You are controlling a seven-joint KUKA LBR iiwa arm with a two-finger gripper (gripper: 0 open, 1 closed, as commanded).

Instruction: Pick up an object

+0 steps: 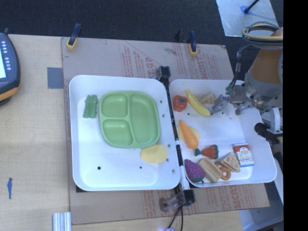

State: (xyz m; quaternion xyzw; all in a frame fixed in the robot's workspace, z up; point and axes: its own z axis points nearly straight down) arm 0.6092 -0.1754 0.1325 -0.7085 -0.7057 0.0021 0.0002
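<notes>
Claw [230,105] hovers low over the right bin [262,177], beside the banana [198,103]; whether it is clenched or released cannot be told. Carrot [188,134] lies nearby.

The green plate [130,119] looks like smooth, matt plastic. Both white bins [82,143] look smooth and a bit shiny. The bench [29,143] looks like pale wood. Brown cardboard [130,57] lies under the bins.
</notes>
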